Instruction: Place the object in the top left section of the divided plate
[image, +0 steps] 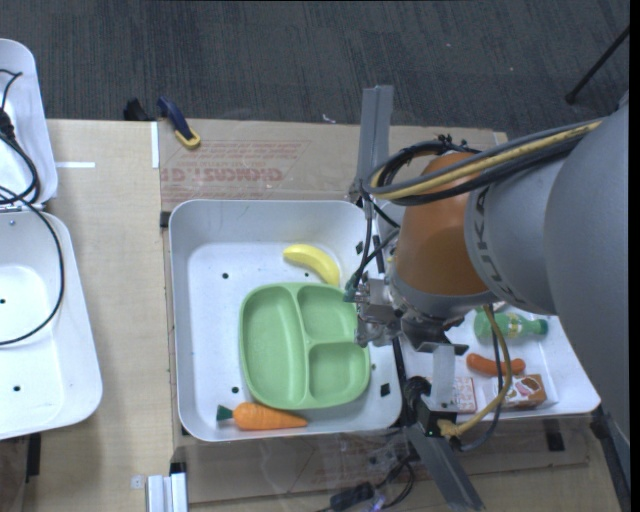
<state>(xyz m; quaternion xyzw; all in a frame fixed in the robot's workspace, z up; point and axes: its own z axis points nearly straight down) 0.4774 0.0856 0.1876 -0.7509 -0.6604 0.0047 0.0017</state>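
A green divided plate lies in the left white bin, with three sections. Just beyond the plate's far edge rests a yellow banana. An orange carrot lies by the plate's near-left corner, on the bin floor. My gripper hangs below the orange wrist band at the plate's right edge, over the wall between the two bins. The arm's bulk and its cables hide its tip, and I see no object held there.
The right bin is mostly under the arm. A green bottle, a small orange piece and a brown-and-white packet show in it. A blue-and-yellow clamp lies on the cardboard behind the bins.
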